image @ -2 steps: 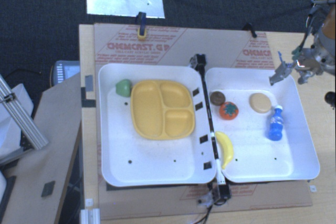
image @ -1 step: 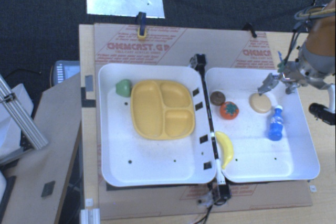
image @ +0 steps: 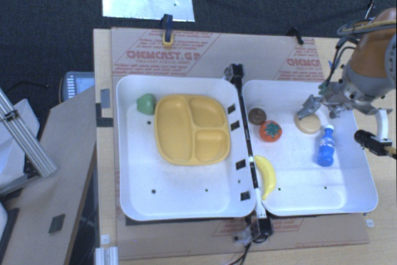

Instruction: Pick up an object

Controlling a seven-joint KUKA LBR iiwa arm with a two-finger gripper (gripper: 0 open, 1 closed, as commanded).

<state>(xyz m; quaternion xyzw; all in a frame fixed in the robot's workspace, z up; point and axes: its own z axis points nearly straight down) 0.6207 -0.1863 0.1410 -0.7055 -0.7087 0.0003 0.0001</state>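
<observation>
Nearest the camera, a banana (image: 267, 175) lies by the right bin's (image: 347, 202) left wall. Beyond it a blue bottle (image: 325, 147) lies to the right, a tomato (image: 270, 131) and a brown ball (image: 257, 115) to the left. A tan disc (image: 307, 123) sits under the gripper (image: 308, 108); its opening cannot be told. The left bin (image: 133, 195) holds a yellow divided plate (image: 191, 129) and a green object (image: 146, 103).
</observation>
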